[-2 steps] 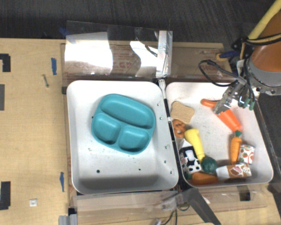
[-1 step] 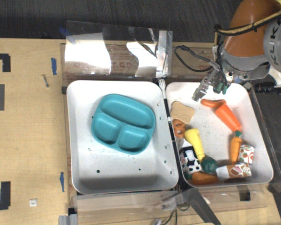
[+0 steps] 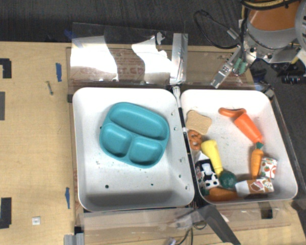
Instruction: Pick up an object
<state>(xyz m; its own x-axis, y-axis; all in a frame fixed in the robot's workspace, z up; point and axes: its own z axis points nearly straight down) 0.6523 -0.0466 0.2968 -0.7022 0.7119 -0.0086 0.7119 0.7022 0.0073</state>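
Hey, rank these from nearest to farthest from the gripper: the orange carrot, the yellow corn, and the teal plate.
From the gripper:
1. Orange carrot, right bin, upper part.
2. Yellow corn, right bin, middle left.
3. Teal plate, left bin.

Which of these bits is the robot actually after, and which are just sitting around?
For the job (any could be picked):
gripper
orange carrot
small carrot
yellow corn
tan slice
right bin

Just lying about:
teal divided plate
left bin
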